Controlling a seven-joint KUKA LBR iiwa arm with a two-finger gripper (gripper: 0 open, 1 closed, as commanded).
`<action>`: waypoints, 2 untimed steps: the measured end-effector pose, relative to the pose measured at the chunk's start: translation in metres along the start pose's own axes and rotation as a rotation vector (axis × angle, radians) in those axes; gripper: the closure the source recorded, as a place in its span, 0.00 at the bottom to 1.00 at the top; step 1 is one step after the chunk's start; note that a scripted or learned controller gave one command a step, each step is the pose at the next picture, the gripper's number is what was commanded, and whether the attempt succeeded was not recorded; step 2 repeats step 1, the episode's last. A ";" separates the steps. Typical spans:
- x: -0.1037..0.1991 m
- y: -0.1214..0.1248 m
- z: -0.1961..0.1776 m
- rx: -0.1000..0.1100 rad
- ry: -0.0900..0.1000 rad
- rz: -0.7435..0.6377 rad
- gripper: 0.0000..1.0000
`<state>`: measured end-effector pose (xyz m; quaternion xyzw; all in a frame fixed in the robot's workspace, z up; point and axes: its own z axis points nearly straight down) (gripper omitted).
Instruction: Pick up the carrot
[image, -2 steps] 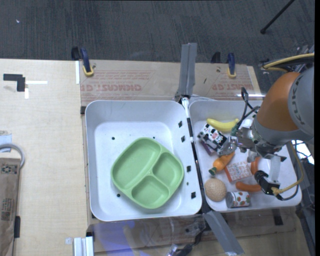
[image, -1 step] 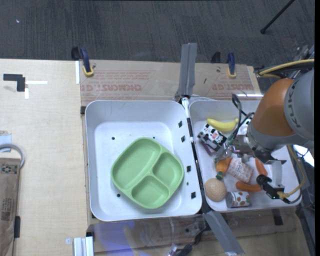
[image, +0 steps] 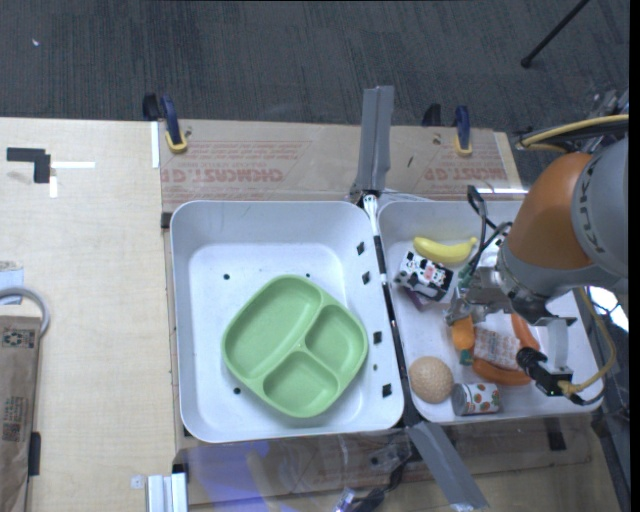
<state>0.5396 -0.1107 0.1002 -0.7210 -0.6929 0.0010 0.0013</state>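
The carrot (image: 500, 373) is an orange, elongated piece lying near the front of the right bin (image: 440, 212), partly under the arm's wrist. My gripper (image: 467, 308) is low inside that bin, just behind and left of the carrot, over a small orange piece (image: 462, 336). The grey wrist and orange band (image: 560, 215) hide much of the bin's right side. I see nothing clearly held.
The right bin also holds a banana (image: 444, 248), a black-and-white box (image: 424, 273), a tan ball (image: 431, 379), a small can (image: 475, 399) and a pale packet (image: 494, 345). A green divided plate (image: 294, 346) lies in the left bin (image: 200, 300).
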 end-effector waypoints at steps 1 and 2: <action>0.045 -0.064 -0.090 0.001 -0.001 0.320 1.00; 0.045 -0.064 -0.090 0.001 -0.001 0.320 1.00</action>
